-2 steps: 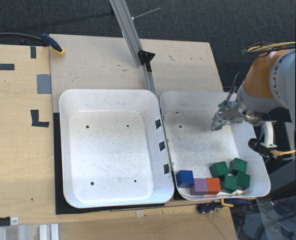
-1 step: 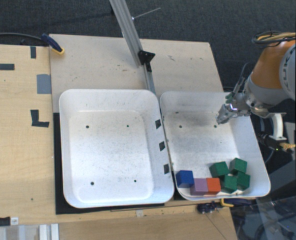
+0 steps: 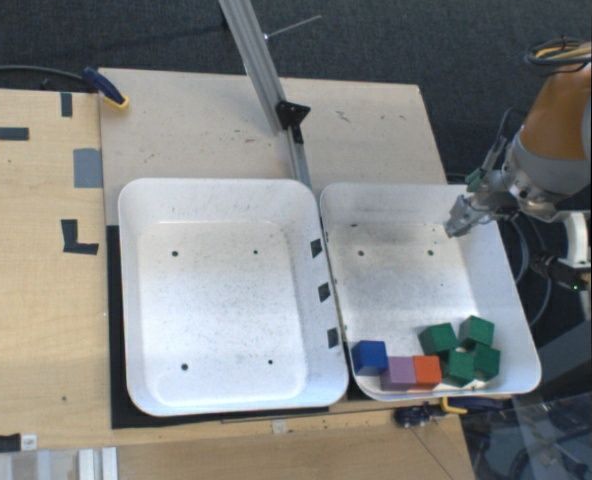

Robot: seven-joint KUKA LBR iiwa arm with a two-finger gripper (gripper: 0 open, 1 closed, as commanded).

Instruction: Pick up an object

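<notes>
Where the arm (image 3: 551, 133) enters from the right, its orange band sits above a grey wrist that slopes down and leftward, bringing the end effector (image 3: 460, 218) over the upper right rim of the right bin (image 3: 396, 268). It is too small and dark to tell if it is apart or together, and nothing shows in it.

The tabletop (image 3: 36, 248) is pale wood, with grey and black tape marks toward its left edge and a black mat under the bins. The left bin (image 3: 216, 288) lies beside the right one, their inner rims touching, both white and speckled with dark scuffs. A grey metal rail (image 3: 261, 63) runs at a slant from the far edge down to the seam between the bins. Dark carpet lies beyond the far edge.

The blocks cluster in the right bin's near right corner: a blue block (image 3: 370, 356), a purple block (image 3: 402, 372) and an orange block (image 3: 427, 370) in a row along the near rim, with the green blocks (image 3: 461, 348) bunched just right of them. They look roughly cubic, so no long axis is clear; several green ones sit tilted.
</notes>
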